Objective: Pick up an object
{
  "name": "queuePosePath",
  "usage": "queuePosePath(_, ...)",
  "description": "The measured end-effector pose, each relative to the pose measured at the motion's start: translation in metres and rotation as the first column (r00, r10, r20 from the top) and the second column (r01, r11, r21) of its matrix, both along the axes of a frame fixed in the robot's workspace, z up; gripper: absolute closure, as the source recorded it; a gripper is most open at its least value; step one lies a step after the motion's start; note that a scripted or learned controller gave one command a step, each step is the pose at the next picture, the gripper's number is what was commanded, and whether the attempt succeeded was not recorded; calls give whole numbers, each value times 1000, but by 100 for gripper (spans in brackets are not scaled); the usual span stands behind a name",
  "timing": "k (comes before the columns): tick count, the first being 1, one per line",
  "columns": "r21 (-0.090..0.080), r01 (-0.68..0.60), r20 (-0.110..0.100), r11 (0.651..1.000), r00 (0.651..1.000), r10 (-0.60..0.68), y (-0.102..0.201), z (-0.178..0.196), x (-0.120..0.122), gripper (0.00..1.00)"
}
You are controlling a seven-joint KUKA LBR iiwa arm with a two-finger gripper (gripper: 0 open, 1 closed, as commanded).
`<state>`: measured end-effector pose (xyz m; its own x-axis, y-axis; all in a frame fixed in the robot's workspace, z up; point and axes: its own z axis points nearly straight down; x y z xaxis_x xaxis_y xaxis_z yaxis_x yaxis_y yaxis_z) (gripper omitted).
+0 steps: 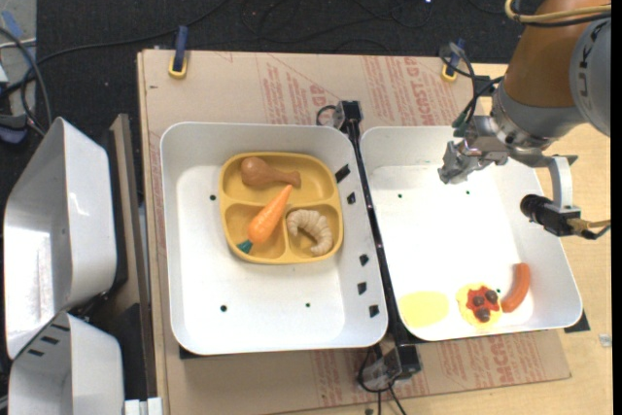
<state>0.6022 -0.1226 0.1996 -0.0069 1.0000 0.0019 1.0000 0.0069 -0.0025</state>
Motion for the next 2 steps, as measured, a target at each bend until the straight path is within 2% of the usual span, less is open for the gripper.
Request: queuePosePath(2, 0, 0, 0, 1000, 1000, 0, 91, -5, -34, 100)
